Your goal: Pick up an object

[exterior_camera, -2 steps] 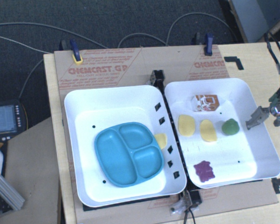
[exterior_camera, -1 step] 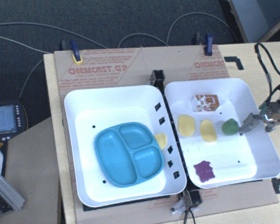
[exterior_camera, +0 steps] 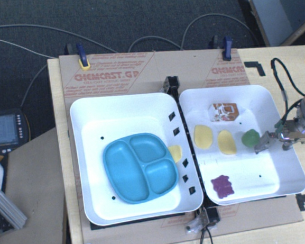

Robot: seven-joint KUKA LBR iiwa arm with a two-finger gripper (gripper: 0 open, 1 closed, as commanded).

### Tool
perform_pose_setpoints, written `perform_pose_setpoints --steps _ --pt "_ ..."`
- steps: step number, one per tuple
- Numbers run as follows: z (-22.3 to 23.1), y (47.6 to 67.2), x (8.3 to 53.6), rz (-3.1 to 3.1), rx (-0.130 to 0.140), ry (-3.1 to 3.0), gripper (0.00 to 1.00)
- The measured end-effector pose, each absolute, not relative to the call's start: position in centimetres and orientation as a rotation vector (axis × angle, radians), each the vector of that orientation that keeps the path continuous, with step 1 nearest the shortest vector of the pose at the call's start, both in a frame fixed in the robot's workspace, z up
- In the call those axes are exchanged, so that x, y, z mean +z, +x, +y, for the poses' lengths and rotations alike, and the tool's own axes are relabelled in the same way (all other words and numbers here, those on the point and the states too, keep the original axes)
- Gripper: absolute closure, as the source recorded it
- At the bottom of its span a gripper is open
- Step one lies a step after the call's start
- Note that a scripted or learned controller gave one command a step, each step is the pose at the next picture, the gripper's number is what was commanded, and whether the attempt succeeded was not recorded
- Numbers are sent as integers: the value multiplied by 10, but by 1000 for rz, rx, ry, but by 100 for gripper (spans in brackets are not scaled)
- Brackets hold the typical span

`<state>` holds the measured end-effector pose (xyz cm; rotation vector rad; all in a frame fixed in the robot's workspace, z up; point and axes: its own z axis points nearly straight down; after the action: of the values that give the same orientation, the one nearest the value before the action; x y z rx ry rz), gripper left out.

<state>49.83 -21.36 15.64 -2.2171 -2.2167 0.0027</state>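
The right bin (exterior_camera: 285,184) holds several small objects. A brown and white packet (exterior_camera: 224,111) lies at the back, and two yellow pieces (exterior_camera: 202,135) (exterior_camera: 227,142) sit side by side in the middle. A green round item (exterior_camera: 250,137) is to their right, and a purple piece (exterior_camera: 222,186) lies near the front. My gripper (exterior_camera: 273,139) hangs low over the right side of this bin, just right of the green item and close to it. Nothing is visibly held.
The left bin (exterior_camera: 87,167) holds a blue divided plate (exterior_camera: 140,167) with a small yellow piece (exterior_camera: 175,153) at its right rim. A black-marked divider (exterior_camera: 184,148) separates the bins. Cables (exterior_camera: 284,80) run along the bench's right side.
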Motion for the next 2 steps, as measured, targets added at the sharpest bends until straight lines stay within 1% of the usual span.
perform_pose_setpoints --steps 1,2 --pt "-217 490 98 -2216 2 -2215 0" --pt "-218 492 112 -2220 -3 -2221 100"
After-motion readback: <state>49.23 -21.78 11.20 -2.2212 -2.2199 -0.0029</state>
